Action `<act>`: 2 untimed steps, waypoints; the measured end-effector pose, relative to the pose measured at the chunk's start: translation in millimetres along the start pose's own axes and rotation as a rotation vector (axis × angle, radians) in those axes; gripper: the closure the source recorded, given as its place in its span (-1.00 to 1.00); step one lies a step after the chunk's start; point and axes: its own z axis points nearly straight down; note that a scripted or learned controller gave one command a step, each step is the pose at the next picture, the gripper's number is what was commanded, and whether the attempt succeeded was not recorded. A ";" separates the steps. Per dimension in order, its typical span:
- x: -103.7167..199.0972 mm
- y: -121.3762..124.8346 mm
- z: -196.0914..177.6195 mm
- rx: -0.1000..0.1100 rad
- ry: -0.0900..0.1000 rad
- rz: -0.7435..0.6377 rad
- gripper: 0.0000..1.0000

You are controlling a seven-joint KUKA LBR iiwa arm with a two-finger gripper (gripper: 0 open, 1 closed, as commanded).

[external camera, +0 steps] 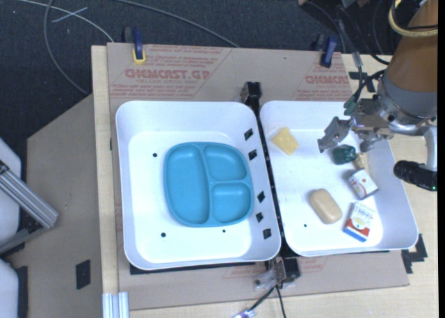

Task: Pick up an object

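1. Nearest the camera, a small red, white and blue carton (359, 220) lies in the right white bin (299, 236), well below the fingers.
2. The gripper (350, 137) hovers with fingers apart, holding nothing.
3. A small dark-green rounded object (343, 154) sits just beneath and between them.
4. To grasp well, I'd descend straight, centring it, then close.
5. Farther off: a tan oval soap-like block (325, 206) and a pale-yellow wedge (284, 140).

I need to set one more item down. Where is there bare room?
Left bin: bare white floor all around the blue divided plate. Right bin: free near-left corner, beside the tan oval. Crowded around the gripper.
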 end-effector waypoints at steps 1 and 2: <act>0.1 2.0 -6.1 -0.012 -0.001 -0.003 -1.00; 8.0 3.5 39.5 -0.007 0.000 -0.003 -1.00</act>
